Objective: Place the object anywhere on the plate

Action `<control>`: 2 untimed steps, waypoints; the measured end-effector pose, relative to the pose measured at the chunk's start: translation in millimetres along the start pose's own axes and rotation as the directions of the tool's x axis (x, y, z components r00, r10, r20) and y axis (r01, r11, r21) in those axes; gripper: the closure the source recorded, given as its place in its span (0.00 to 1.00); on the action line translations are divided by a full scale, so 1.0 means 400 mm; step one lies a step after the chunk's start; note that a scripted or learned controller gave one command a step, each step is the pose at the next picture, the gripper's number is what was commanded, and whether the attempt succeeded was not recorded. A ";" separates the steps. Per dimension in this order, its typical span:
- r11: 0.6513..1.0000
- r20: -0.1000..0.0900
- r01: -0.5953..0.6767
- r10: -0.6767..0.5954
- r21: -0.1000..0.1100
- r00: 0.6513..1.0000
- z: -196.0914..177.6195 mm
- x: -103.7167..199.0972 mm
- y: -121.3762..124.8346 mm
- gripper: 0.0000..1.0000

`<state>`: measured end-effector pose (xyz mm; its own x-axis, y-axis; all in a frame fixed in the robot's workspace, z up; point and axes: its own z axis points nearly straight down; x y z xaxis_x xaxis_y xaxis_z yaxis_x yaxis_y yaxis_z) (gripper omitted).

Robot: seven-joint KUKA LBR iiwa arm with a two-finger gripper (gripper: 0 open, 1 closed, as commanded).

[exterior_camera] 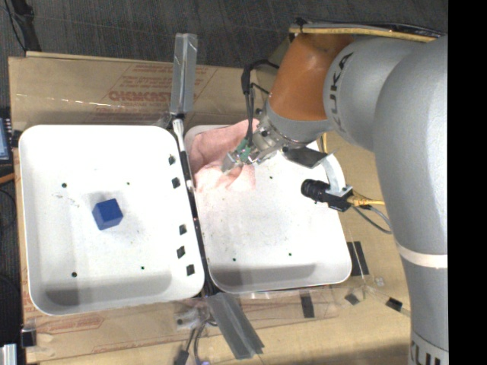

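- One fixed camera sits above the bench (76, 82) and looks down at a slant
- Both white bins lie in frame side by side: the left bin (46, 280) toward the left edge, the right bin (335, 268) near the middle
- The far side of the bench is at the top, with dark floor (152, 6) beyond it; the near side is at the bottom
- The arm (396, 97) comes in from the right and, being close to the lens, looms large over the right bin's far corner
- The range is moderate: each bin shows whole, with bench margin around
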<state>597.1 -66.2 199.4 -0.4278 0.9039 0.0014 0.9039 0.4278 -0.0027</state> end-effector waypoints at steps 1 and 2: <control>1.000 0.000 0.006 -0.006 -0.001 1.000 -0.080 0.001 0.001 1.00; 0.917 0.000 0.400 -0.400 0.001 0.917 -0.069 0.137 0.058 1.00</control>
<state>594.9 -6.7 227.0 -0.7535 0.6574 0.0023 0.6574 0.7536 -0.0033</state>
